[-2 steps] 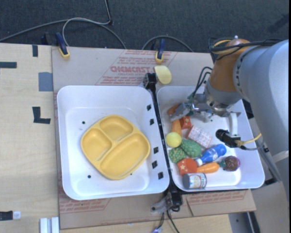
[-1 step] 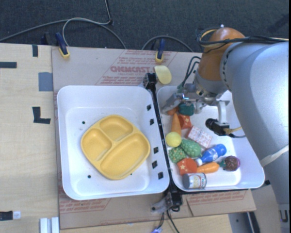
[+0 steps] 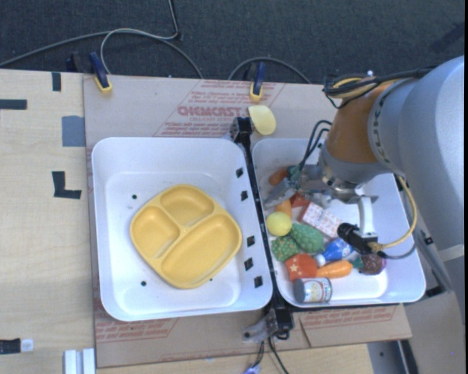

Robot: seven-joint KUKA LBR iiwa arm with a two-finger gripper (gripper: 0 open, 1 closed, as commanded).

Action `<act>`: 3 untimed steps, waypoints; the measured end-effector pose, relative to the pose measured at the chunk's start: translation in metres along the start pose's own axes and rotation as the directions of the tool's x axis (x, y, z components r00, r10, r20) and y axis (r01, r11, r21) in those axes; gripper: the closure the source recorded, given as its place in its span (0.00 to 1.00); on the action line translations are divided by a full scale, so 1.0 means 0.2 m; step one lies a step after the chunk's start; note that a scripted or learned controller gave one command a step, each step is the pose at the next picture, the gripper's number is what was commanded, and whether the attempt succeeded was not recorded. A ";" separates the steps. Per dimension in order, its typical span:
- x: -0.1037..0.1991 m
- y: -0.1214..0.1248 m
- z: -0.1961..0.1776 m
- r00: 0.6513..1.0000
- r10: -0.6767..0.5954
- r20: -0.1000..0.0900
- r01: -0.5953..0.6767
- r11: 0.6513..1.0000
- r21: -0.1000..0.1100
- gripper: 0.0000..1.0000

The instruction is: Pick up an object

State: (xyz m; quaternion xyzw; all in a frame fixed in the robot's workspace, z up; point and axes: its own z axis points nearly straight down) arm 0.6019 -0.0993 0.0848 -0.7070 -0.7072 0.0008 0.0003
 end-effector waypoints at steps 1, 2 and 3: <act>0.01 0.19 0.00 1.000 0.001 0.003 -0.001 1.000 -0.003 0.00; 0.01 0.19 -0.05 1.000 -0.001 0.003 0.001 1.000 -0.003 1.00; 0.25 0.08 -0.50 1.000 -0.003 -0.001 0.003 1.000 -0.003 1.00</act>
